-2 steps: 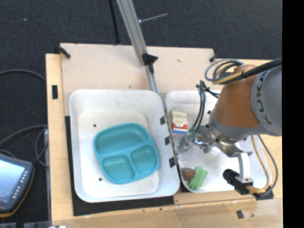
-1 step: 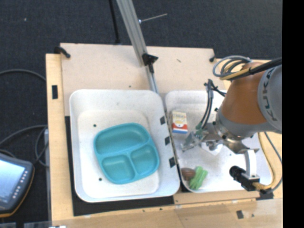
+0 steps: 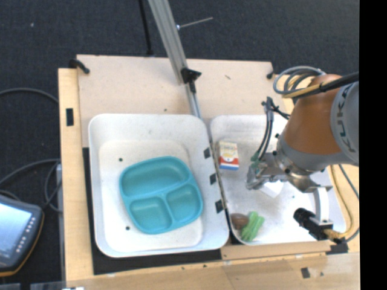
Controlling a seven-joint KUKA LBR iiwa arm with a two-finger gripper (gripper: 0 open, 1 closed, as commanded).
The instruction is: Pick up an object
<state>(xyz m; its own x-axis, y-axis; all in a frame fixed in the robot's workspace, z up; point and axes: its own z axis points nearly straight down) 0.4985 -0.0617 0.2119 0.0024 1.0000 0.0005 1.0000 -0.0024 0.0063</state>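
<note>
A small white, red and blue carton [image 3: 228,155] lies near the left wall of the right bin [image 3: 242,125]. A green object [image 3: 254,226] and a brown one [image 3: 239,220] rest together at that bin's front left corner. My gripper [image 3: 259,180] hangs over the middle of the right bin, to the right of the carton and above the green object. A white object [image 3: 273,190] lies just beside the gripper, partly hidden by the wrist. I see nothing clearly held.
A teal divided tray [image 3: 160,193] lies in the left bin [image 3: 109,132]. A metal pole [image 3: 172,38] slants up from between the bins. The arm's orange band and cables cover the right bin's right side.
</note>
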